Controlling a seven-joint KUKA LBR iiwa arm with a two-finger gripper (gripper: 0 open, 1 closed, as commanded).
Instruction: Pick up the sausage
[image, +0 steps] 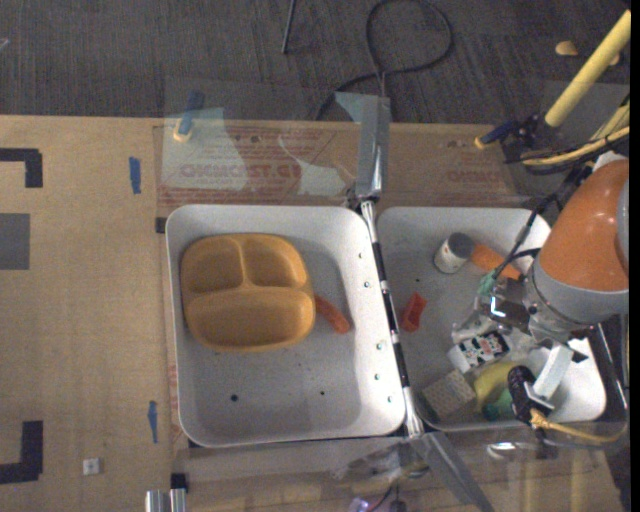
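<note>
One sausage (333, 316) beside the yellow plate (244, 291)

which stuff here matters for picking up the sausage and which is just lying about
For the job: orange-red sausage-shaped piece, left white bin.
Lying about: yellow divided plastic plate; small pale cup; small red block; black-and-white card.
</note>
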